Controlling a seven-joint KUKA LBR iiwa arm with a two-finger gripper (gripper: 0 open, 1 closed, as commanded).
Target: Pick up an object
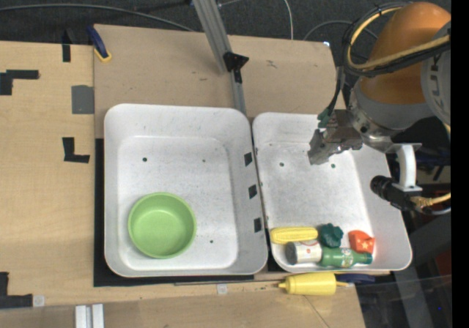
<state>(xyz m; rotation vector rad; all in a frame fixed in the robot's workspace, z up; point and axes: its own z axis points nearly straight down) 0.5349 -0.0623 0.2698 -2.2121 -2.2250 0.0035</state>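
Note:
My gripper (322,152) hangs over the far part of the right bin (308,187), with nothing visible between its fingers. At that bin's near edge lies a cluster of small objects: a yellow corn cob (294,234), a white and red can (303,252), a green bottle (341,258), a dark green object (330,233) and an orange-red object (361,241). A green bowl (162,225) sits in the near left corner of the left bin (176,136).
A yellow bottle (309,284) lies on the bench just outside the right bin's near edge. A grey pole (212,19) slants over the bench behind the bins. Cables trail across the dark floor at the back.

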